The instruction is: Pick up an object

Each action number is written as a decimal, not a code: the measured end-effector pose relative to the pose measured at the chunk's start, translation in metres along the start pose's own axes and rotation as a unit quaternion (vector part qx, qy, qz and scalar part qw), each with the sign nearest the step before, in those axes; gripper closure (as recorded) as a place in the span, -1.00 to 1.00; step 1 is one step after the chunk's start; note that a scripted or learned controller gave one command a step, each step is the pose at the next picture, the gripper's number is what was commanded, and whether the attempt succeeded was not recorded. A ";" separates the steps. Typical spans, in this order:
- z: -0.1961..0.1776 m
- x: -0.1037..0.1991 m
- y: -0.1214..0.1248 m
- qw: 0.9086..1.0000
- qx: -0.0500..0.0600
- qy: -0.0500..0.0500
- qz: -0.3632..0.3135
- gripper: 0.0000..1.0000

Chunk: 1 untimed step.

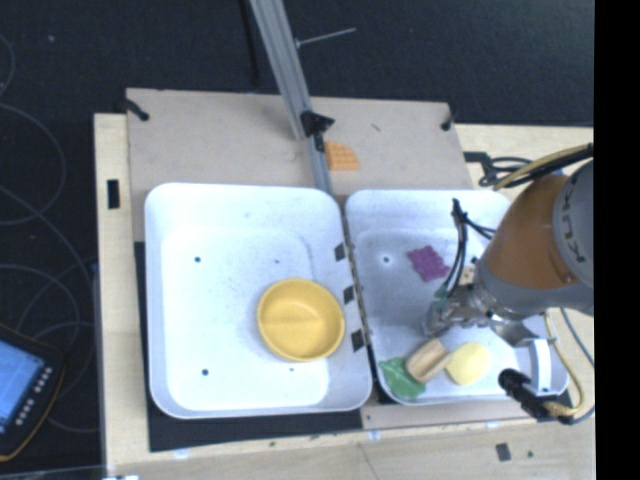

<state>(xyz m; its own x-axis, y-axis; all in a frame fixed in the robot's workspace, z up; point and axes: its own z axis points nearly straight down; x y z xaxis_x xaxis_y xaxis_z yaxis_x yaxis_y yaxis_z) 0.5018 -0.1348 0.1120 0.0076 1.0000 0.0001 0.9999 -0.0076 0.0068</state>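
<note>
Over on your far left, a screen device glows at the edge, off the table. Moving in, you've got the left bin, and a yellow bowl sits upright in it, toward its right side, nothing touching it. Behind the bins a grey rail slants up and away, with a small orange piece on the board just beside its foot. Now the right bin: a purple scrap lies flat near the middle. At the front edge you see a green object, a tan cylinder lying tilted and touching it, and a pale yellow lump just beside the cylinder. Your hand hangs low just above the cylinder and the lump; whether it's apart or together, you cannot tell from here, and nothing shows gripped in it. The arm comes in from the right
</note>
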 end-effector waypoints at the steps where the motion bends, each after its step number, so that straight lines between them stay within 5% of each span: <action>1: -0.061 0.005 -0.001 1.000 -0.001 -0.001 -0.006 1.00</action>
<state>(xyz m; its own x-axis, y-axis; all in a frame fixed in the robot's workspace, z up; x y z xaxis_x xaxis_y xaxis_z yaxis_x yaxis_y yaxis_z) 0.5008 -0.1300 0.1733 -0.0039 1.0000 -0.0015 1.0000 0.0039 0.0082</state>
